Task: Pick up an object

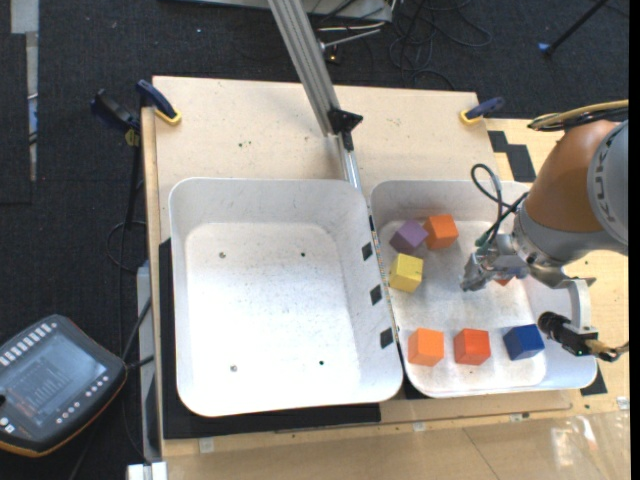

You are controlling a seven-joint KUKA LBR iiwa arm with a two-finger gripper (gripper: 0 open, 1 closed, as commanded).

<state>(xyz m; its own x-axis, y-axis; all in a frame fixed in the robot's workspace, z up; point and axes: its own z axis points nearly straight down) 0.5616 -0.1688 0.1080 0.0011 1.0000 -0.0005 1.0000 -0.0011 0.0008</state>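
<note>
Blocks in the right bin (560,373), pincer (478,276) low among them.

Six blocks lie in that bin: a purple block (408,235) touching an orange block (441,230) near the back, a yellow block (406,272) just in front of the purple one, and along the front a row of orange cube (426,346), red-orange cube (472,347) and blue cube (523,342). The pincer hangs right of the yellow block, something reddish beside it; whether it is spread or pinching cannot be told. The left bin (200,268) sits alongside on the desk (250,128).
</note>
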